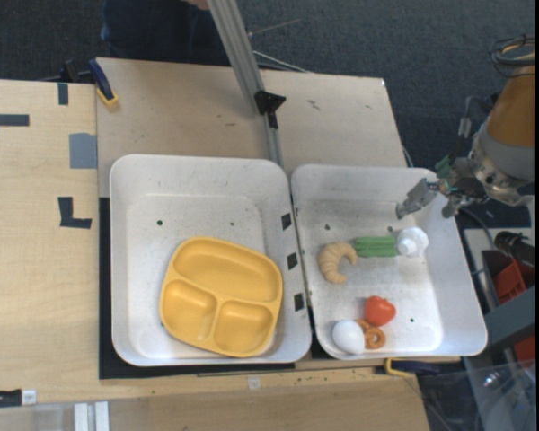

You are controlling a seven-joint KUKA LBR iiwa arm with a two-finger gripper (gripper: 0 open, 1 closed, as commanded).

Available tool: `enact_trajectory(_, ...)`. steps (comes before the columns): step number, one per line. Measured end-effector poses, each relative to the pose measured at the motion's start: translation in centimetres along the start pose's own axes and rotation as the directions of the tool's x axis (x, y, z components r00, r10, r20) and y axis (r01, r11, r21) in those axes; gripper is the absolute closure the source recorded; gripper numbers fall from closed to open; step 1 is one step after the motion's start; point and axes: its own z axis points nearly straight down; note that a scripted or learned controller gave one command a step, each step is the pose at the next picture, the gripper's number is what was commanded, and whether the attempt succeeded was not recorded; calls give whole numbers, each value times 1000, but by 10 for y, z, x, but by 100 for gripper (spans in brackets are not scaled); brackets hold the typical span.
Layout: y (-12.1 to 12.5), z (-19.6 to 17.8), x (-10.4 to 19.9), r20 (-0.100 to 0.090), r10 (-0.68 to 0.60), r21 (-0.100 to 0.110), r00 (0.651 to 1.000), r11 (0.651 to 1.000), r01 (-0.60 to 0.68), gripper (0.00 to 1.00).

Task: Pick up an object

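Right bin (449,326), contents. A green cylindrical object (374,247) lies on its side near the bin's centre, its right end touching a small white object (411,241). Just to the left of the green piece rests a tan croissant-shaped item (336,260), curved and lying flat. Toward the near edge of the same bin sit a red-orange object (379,311), a white egg-shaped object (348,336) and, touching both, a small orange pretzel-like piece (373,336). None of these objects is lifted; all lie on the bin floor.

Gripper (424,197). It hangs over the upper right part of the right bin, above and apart from the green object, with nothing visible between its fingers; whether the fingers stand apart or together cannot be told at this angle. The arm (508,133), with its orange band, enters from the right.

Left bin (130,241). It holds a yellow compartmented tray (221,295), lying flat toward the near side, with three recesses facing up.

Surroundings. Both bins sit side by side on a pale wooden tabletop (36,241). A grey metal pole (238,52) slants down from the top to the far junction of the bins.
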Motion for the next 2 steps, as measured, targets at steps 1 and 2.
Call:
enact_trajectory(1, 0, 0, 0, 0, 0, 0, 1000, 1000, 0, 0)
enact_trajectory(2, -2, 52, 11, -1, 0, 5, 1000, 1000, 0, 0)
